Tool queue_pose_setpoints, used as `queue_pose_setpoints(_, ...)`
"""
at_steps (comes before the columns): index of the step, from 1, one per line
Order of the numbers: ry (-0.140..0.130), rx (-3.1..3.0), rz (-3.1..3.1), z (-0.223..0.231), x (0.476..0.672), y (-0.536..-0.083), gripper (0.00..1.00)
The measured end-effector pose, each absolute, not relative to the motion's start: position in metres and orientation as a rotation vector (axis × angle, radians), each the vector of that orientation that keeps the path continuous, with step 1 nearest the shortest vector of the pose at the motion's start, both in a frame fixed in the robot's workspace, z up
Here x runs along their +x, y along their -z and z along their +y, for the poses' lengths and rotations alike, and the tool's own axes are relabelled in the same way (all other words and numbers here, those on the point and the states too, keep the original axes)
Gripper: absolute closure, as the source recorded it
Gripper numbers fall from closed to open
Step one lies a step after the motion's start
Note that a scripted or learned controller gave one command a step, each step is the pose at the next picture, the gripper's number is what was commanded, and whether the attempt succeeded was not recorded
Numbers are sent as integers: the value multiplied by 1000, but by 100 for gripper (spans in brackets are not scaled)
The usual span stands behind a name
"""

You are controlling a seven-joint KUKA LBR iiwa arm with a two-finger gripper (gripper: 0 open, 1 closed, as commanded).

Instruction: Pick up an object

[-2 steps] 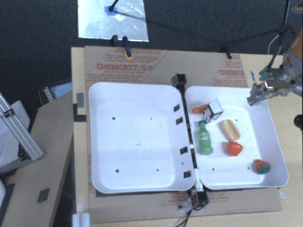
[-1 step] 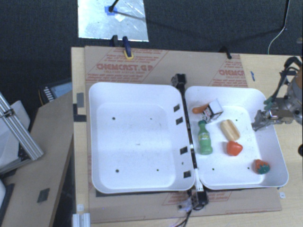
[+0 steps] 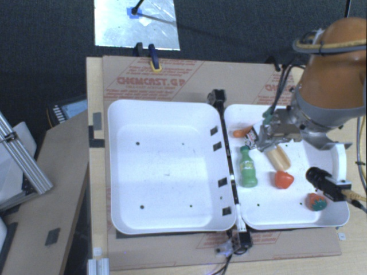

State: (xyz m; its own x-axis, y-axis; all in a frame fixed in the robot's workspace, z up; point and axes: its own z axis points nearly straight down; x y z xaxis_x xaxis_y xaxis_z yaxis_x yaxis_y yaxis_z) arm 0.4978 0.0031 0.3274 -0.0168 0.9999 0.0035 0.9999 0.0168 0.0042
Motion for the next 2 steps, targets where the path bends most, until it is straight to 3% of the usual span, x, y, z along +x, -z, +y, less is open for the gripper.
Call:
queue_pose_setpoints(1, 1, 2226, 2214, -74, 486, -296, 100)
queue_pose_setpoints(2, -15, 2201, 2233, 22, 527, -364, 100)
